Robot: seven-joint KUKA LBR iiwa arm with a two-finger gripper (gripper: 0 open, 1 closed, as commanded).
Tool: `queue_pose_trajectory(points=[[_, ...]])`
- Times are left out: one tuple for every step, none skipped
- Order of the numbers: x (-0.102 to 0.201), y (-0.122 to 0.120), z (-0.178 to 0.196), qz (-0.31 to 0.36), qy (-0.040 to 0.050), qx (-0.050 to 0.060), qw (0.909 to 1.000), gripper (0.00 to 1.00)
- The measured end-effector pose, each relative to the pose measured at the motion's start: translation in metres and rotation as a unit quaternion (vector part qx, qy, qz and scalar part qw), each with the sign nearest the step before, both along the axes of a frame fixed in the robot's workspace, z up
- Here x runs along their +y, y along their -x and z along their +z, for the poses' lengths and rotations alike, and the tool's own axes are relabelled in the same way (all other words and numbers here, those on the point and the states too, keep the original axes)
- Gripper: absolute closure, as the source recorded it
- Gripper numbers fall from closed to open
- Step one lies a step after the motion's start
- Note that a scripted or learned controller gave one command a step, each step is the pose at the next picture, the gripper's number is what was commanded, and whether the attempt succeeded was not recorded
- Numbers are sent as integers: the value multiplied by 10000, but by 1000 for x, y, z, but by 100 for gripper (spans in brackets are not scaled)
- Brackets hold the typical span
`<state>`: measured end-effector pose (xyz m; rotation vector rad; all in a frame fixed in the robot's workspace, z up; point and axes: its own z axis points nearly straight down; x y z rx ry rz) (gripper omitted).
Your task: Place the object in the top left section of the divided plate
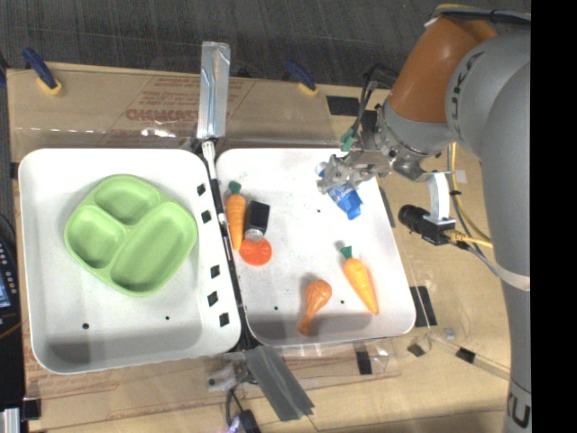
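Claw (341,177) hangs with a small blue plastic object (350,204) between its fingers; the green divided plate (132,234) lies far left, in the other bin.

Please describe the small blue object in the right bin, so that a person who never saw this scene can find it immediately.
Start at the right white bin, the one holding the orange toy carrots. Go to its upper right area, under the grey two-finger gripper. There sits a small blue plastic object; it is the only blue item among orange and black neighbours.
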<state>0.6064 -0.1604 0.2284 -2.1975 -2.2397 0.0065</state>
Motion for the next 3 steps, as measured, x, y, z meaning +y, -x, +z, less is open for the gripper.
queue_pose_trajectory(points=[[101, 66, 29, 1132, -8, -12, 9936, 100], [256, 71, -39, 2208, -8, 4, 9753, 100], [247, 130, 19, 2634, -10, -8, 9647, 100]])
